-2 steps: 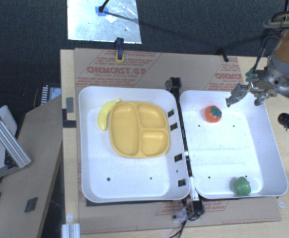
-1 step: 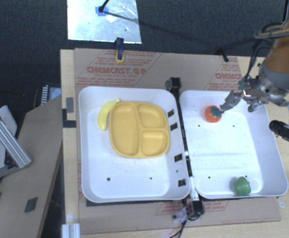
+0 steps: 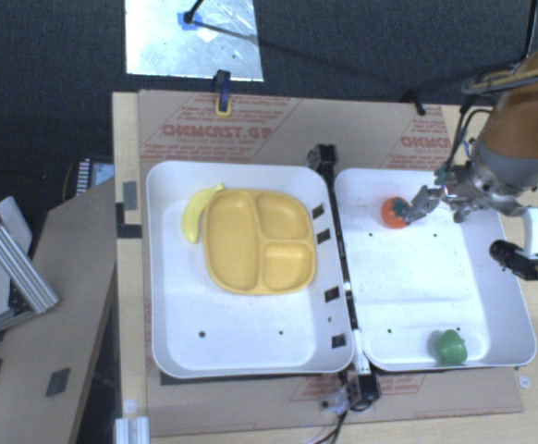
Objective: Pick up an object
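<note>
Nearest the viewer, a green lump [image 3: 450, 346] sits at about 5 o'clock in the right bin [image 3: 417, 285], loose and well apart from everything else. At 11 o'clock in that same bin lies a small orange-red ball [image 3: 396, 212], roundish, with no clear long axis or pointing direction. My gripper [image 3: 423, 202] comes in from 3 o'clock and sits just beside it, tips touching or nearly so, probably lined up for a grab. I cannot tell how wide my fingers stand, nor whether they hold anything. In the left bin [image 3: 172, 285] a yellow 3-part tray [image 3: 255, 240] rests centrally, a banana [image 3: 193, 213] tucked against its 10 o'clock edge.
</note>
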Available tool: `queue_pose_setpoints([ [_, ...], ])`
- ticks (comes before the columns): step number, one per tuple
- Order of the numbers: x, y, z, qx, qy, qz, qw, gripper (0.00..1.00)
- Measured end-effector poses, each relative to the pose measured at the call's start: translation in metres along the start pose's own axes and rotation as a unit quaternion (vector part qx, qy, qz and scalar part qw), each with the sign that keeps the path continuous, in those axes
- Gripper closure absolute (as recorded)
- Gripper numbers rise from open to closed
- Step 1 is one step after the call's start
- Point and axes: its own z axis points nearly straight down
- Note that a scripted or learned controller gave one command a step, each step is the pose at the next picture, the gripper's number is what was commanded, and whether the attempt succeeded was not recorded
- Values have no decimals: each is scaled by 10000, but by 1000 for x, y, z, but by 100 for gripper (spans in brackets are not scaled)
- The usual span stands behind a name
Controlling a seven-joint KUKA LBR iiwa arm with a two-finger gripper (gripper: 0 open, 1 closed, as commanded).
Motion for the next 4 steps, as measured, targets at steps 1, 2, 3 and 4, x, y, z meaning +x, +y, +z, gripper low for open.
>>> queue_pose_setpoints([
  [1, -5, 0, 61, 2, 2, 3, 10000, 0],
  [2, -5, 1, 47, -27, -6, 4, 10000, 100],
  [3, 1, 0, 1, -33, -4, -18, 10000, 100],
  [4, 1, 1, -27, -29, -4, -20, 10000, 100],
])
